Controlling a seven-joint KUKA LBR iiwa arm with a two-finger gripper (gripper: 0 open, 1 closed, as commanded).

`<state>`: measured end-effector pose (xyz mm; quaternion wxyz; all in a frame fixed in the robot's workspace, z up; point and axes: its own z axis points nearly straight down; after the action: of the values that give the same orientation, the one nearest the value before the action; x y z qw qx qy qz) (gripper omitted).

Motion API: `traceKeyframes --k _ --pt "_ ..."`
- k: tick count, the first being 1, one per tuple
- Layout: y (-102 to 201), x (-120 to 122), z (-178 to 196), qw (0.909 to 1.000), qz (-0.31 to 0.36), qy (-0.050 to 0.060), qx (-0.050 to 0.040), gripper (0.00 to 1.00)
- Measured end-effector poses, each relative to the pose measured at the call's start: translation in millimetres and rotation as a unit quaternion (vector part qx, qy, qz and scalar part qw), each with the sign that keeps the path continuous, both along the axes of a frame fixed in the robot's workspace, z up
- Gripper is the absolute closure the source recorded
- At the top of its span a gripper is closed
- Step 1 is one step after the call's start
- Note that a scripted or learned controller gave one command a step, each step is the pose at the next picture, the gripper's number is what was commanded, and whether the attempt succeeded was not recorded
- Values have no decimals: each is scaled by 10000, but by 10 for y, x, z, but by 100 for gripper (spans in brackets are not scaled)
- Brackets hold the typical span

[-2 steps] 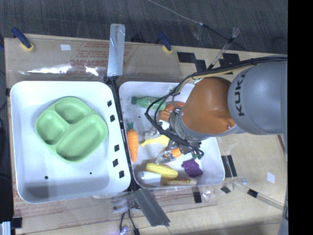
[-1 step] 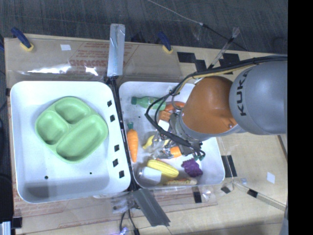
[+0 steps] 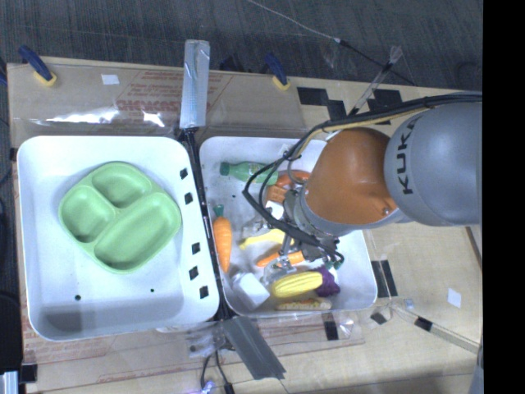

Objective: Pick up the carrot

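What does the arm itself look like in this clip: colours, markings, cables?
A rounded grey arm with black "KUKA" lettering, then a glossy orange band above the wrist. Black cables loop beside the band. The pincer below is small, dark and metallic.

Even overhead light, soft shadows; glare on plastic sheet (image 3: 139, 113) upper left; slightly soft focus, dim floor along top.

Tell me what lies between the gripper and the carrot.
In the camera view, a yellow toy piece lies between the gripper and the carrot, on the white floor of the right bin.
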<state>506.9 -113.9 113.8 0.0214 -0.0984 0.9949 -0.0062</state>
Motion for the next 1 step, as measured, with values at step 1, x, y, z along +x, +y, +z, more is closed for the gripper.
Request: traceKeyframes --k 1 --pt "-30 -172 -221 9957 -893 225 64 0"
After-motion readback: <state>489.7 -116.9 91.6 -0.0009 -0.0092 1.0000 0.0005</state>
